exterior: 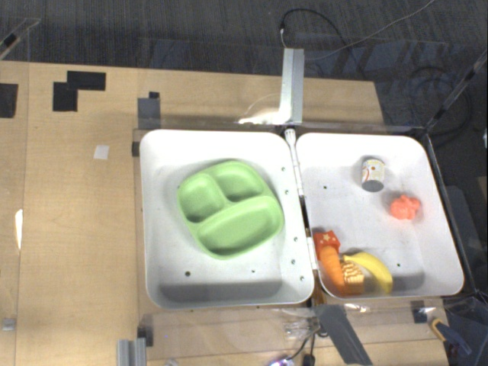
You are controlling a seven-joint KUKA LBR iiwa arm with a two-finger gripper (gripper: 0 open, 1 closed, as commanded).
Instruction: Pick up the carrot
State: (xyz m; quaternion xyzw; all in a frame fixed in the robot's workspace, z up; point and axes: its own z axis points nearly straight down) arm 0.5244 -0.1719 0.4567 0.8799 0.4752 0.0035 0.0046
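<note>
The orange carrot lies in the right bin, in its near left corner, running lengthwise against the bin's left wall. A yellow banana lies right beside the carrot and touches it, with a yellow-and-orange item wedged between the two. A small red block sits at the carrot's far end.
A green divided plate rests in the left bin. In the right bin a small tin can stands toward the back and a pink-orange lumpy toy lies near the right wall. A metal post rises behind the bins.
</note>
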